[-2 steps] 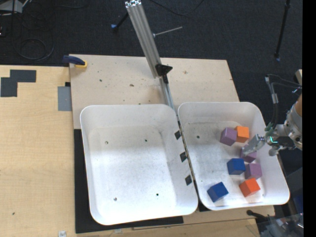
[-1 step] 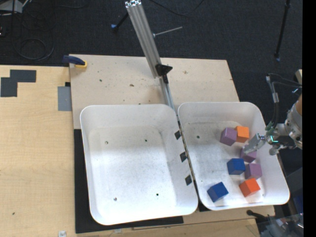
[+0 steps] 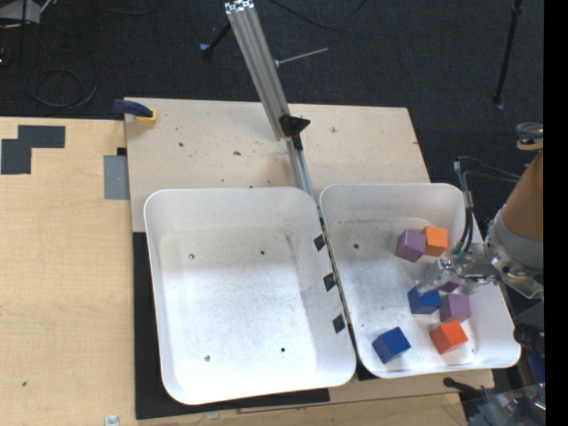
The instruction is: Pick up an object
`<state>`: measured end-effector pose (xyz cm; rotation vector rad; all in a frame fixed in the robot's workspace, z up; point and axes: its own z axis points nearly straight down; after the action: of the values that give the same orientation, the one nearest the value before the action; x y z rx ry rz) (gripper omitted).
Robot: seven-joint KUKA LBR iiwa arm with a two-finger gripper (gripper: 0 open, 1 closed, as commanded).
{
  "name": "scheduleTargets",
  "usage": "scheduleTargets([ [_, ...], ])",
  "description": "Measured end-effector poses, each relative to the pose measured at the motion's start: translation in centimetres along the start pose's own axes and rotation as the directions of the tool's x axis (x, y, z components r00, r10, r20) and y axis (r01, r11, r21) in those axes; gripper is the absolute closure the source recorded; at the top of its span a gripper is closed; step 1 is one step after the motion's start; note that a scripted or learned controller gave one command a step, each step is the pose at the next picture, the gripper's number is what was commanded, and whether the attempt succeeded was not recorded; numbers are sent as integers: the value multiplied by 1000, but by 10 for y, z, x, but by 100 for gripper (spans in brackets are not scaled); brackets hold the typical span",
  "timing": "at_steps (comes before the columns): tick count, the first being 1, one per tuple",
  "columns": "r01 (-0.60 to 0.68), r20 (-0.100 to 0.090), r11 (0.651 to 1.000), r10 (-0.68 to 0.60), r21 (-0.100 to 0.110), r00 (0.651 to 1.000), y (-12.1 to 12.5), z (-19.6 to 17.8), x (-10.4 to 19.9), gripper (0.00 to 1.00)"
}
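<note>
My hand low in the right bin

I cannot tell its opening or grip; blue cube and purple cube sit just below it.

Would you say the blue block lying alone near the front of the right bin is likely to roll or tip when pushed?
The blue block looks flat-faced and stiff, so it would probably slide, not roll. It sits apart from the others, so a push likely moves it alone.

Bench, pale wood: 2 white bins side by side, blue clamp at back-left corner.
</note>
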<state>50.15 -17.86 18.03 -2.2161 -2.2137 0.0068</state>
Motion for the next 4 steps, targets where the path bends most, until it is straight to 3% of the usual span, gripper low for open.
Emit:
scheduleTargets([
  [1,0,-1,1000,0,1,1000,-9,59,6,0],
  [2,-2,2,1000,2,-8,1000,-8,89,6,0],
  [3,-8,0,1000,8,-7,1000,-9,79,6,100],
  [4,3,5,1000,-3,-13,1000,-3,19,1,100],
])
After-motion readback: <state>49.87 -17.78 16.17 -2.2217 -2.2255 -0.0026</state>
